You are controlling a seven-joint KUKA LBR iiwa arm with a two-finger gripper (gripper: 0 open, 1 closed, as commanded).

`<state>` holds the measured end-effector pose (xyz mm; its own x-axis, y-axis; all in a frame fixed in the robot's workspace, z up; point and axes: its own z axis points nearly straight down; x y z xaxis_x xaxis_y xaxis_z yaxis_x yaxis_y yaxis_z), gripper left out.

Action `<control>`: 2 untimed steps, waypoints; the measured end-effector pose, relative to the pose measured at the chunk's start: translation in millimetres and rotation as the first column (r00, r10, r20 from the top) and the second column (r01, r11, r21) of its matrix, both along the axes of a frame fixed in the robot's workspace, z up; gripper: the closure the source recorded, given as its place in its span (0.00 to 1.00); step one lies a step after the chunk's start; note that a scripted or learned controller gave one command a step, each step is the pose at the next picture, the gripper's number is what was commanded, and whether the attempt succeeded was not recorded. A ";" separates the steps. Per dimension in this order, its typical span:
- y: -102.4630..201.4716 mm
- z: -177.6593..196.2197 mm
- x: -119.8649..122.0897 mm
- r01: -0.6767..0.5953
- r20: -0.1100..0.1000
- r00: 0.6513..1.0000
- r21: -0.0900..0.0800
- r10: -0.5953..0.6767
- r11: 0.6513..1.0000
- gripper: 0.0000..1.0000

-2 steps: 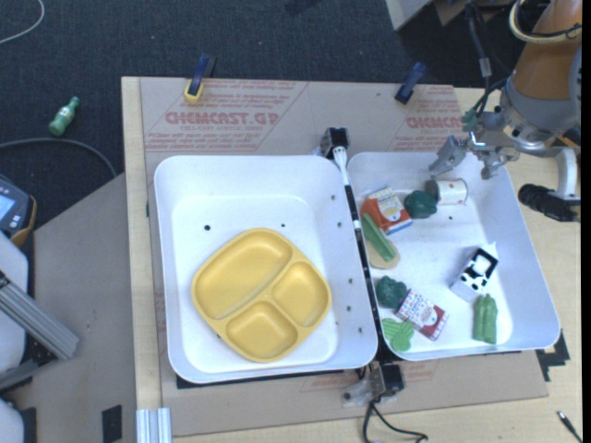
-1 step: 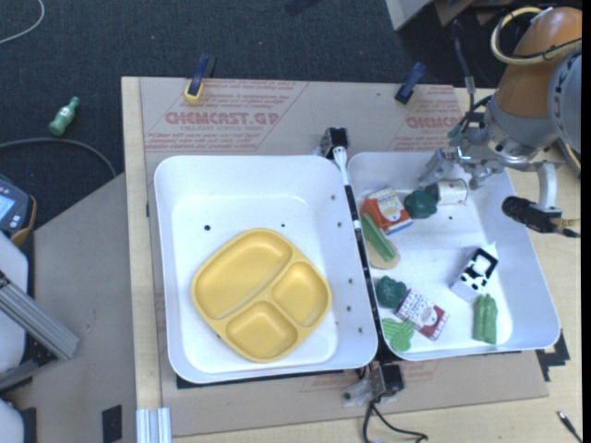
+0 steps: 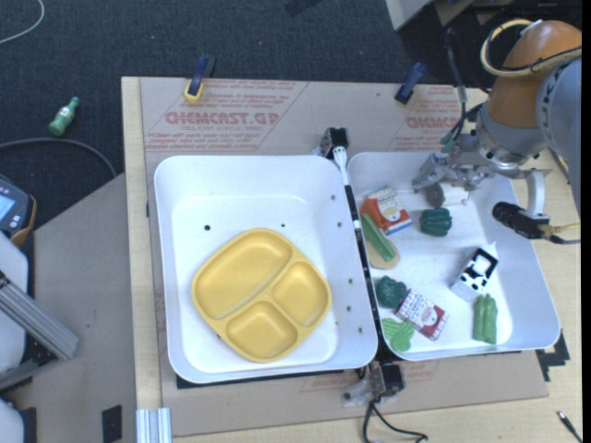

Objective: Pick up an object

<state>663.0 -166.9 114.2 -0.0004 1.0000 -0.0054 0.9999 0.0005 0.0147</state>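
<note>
My gripper (image 3: 450,179) hangs over the back of the right bin (image 3: 536,289), its grey fingers above the bin floor near the far wall. Just in front of it lies a dark green pepper (image 3: 435,221). An orange-and-white carton (image 3: 388,210) and a long green vegetable (image 3: 378,240) lie to its left. Further forward are a black-and-white cow-patterned carton (image 3: 476,272), a green pickle-like piece (image 3: 485,318), a dark green lump (image 3: 391,293), a red-and-white packet (image 3: 422,312) and a light green leaf shape (image 3: 398,334). Nothing shows between the fingers.
The left bin (image 3: 185,201) holds a yellow divided plate (image 3: 262,293). A black clip (image 3: 336,142) sits at the back where the bins meet. Blue clamps (image 3: 198,77) (image 3: 410,82) hold the cardboard base. The arm's orange band (image 3: 534,58) rises at the upper right.
</note>
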 end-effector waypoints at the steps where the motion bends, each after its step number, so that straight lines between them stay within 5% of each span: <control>1: -0.8 11.6 1.8 -0.001 0.007 1.000 -0.004 0.001 1.000 1.00; 2: 9.6 65.4 4.8 -0.001 -0.007 1.000 0.003 0.001 1.000 1.00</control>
